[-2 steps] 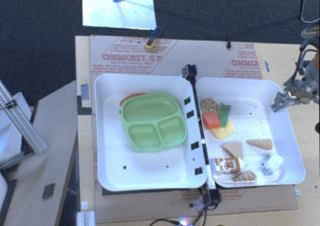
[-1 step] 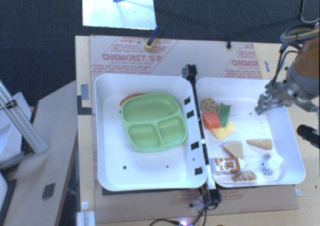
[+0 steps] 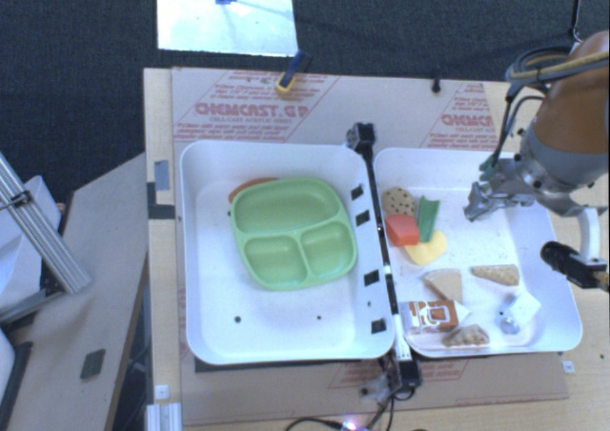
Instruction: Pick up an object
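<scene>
My gripper (image 3: pixel 479 206) hangs over the upper middle of the right bin (image 3: pixel 558 267), with nothing visible between its fingers. To its left lie a speckled cookie (image 3: pixel 397 199), a red block (image 3: pixel 402 229), a green piece (image 3: pixel 428 215) and a yellow piece (image 3: pixel 431 249), all apart from the gripper. Nearer the front are a tan wedge (image 3: pixel 443 284), a second wedge (image 3: pixel 496 275), a brown and white packet (image 3: pixel 431 315), a pastry-like piece (image 3: pixel 467 335) and a small white and grey object (image 3: pixel 516 310).
The left bin (image 3: pixel 205 305) holds a green divided tray (image 3: pixel 291 232) with an orange thing (image 3: pixel 250 186) peeking out from under its far left edge. A black-clipped divider (image 3: pixel 374 229) runs between the bins. A black part of the arm (image 3: pixel 572 265) juts over the right bin's right rim.
</scene>
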